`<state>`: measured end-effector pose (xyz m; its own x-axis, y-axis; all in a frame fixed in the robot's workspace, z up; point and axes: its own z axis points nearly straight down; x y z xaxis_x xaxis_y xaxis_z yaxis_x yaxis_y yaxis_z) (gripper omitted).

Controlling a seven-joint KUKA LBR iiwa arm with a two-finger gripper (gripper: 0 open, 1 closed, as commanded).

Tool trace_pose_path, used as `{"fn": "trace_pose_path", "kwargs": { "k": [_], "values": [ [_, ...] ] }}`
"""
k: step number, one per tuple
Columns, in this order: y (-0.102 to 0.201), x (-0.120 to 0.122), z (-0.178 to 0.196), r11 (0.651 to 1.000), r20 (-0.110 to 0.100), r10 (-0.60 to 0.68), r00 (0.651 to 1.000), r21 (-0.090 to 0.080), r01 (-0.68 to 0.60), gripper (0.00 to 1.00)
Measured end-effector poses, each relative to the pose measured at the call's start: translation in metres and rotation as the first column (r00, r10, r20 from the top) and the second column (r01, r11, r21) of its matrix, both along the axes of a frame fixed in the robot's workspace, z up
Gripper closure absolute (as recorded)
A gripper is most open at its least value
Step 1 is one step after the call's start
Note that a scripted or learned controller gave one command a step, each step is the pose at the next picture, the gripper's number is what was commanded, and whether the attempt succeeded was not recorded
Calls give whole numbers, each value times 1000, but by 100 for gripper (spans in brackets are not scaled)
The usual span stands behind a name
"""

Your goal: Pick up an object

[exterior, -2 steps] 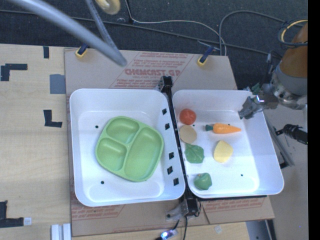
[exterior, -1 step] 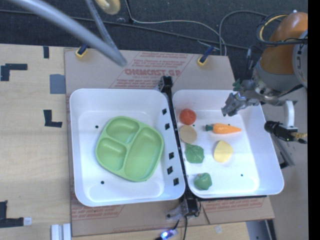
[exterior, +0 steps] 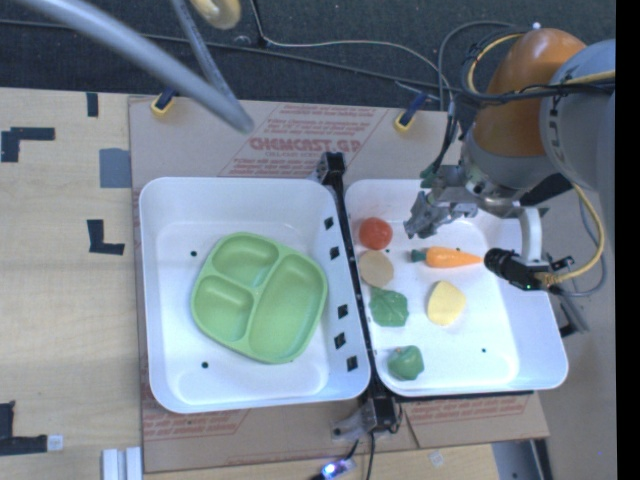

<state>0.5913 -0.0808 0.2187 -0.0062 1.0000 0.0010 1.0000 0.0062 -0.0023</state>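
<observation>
The right bin holds several toy foods. A red tomato lies near its far left, with a tan round piece just below it. An orange carrot lies in the middle. A yellow piece sits below the carrot. Two green pieces lie toward the front left. My gripper hangs over the bin between the tomato and the carrot, a little above the carrot's green end. Nothing shows between its fingers.
The left bin holds a green divided plate. A black divider with clips runs between the bins. Cables hang at the arm's right side, and a black connector sits over the right bin's right part.
</observation>
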Motion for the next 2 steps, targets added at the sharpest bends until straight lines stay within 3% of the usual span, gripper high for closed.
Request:
{"fn": "trace_pose_path", "kwargs": {
  "k": [2],
  "values": [
    [122,-19,2,1000,0,1,1000,1,-1,100]
  ]
}}
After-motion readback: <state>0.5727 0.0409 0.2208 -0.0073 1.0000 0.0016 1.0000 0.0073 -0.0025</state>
